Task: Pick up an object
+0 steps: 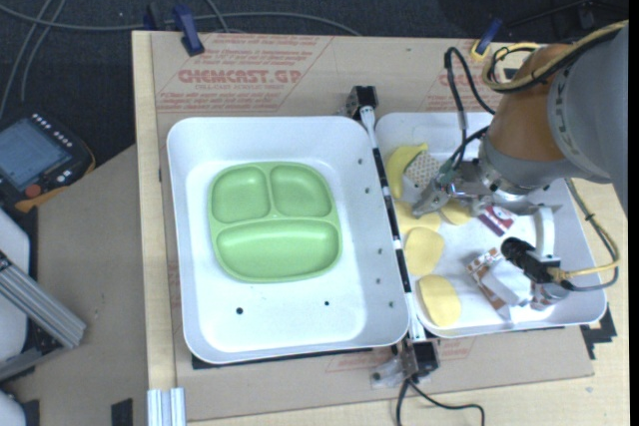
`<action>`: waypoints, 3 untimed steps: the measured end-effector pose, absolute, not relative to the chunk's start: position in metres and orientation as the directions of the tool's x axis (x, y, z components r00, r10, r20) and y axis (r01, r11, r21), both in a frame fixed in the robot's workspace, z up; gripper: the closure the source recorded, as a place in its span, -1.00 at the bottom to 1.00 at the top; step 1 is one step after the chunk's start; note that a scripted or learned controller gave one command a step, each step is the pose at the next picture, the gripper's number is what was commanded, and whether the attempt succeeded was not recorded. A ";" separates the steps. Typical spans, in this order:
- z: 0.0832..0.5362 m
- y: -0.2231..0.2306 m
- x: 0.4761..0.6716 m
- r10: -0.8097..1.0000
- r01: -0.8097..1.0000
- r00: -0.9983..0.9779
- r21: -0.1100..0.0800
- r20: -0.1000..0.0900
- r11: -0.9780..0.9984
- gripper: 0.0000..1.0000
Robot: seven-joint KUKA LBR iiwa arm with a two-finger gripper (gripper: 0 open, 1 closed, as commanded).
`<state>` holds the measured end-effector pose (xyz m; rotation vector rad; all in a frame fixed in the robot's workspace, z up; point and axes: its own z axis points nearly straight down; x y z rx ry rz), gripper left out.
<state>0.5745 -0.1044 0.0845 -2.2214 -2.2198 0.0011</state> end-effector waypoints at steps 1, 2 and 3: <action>0.095 -0.105 0.575 1.000 1.000 0.000 0.002 -0.001 0.000 1.00; 0.173 -0.195 0.567 1.000 1.000 0.000 0.001 -0.002 0.000 1.00; 0.150 -0.126 0.583 1.000 1.000 -0.002 -0.002 0.001 0.002 1.00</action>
